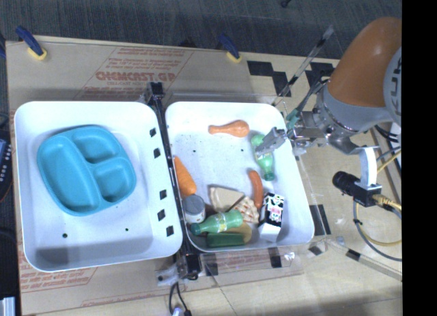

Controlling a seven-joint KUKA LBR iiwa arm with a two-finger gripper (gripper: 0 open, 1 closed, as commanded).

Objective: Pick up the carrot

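Carrot [184, 177]: lying along left wall of right bin [235, 112], tip toward far side, beside a grey-capped jar [193, 208]. Gripper [270, 140]: poised at right bin's far right, just above a green item [264, 162]; whether open or closed, cannot tell. Nearby: orange sausage [256, 187], green bottle [220, 224], cow-patterned carton [272, 211], tan drumstick [229, 129]. Left bin [27, 113]: blue divided tray [85, 168].
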